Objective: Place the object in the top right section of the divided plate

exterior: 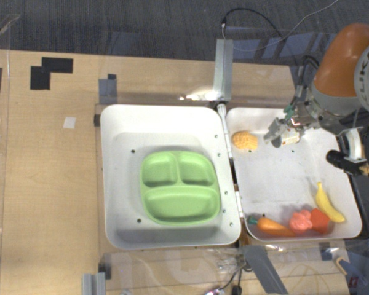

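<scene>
A: How many things are lying in the right bin [283, 183]?

B: Five: one tan bun-like item [245, 141] near its top left corner, one banana [328, 203], one carrot [274, 227], two reddish pieces [310, 220].

A: And the gripper [281, 135]?

B: It is hovering just right of the bun; I cannot tell its state. One green divided plate [179, 185] is sitting in the left bin [120, 177]

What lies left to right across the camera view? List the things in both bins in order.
Green divided plastic plate → round tan bread-like piece → orange toy carrot → arm's gripper → pink lumpy toy → yellow toy banana.
</scene>
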Tool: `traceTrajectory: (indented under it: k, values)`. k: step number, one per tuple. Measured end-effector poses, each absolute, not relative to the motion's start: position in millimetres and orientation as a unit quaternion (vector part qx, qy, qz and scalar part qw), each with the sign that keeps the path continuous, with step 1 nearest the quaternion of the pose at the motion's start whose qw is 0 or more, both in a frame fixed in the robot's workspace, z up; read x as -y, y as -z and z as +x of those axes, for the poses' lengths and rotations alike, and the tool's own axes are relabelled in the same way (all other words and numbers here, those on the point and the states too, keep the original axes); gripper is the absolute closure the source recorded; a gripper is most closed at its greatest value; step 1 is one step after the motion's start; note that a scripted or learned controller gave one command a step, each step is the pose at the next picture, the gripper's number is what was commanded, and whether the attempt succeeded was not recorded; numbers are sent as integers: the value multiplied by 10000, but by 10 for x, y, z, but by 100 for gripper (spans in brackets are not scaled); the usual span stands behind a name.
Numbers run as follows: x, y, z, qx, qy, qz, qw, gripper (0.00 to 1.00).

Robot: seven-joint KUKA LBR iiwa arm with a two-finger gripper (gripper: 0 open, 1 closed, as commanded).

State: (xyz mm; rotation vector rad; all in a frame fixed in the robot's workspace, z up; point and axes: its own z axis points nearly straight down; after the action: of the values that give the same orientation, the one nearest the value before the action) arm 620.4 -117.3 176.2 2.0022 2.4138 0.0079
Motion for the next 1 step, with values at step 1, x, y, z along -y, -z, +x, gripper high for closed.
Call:
traceTrajectory:
  k: [1]
  values:
    - [1352, -1707, 6225, -7975, -19, 6033, 35, 100]
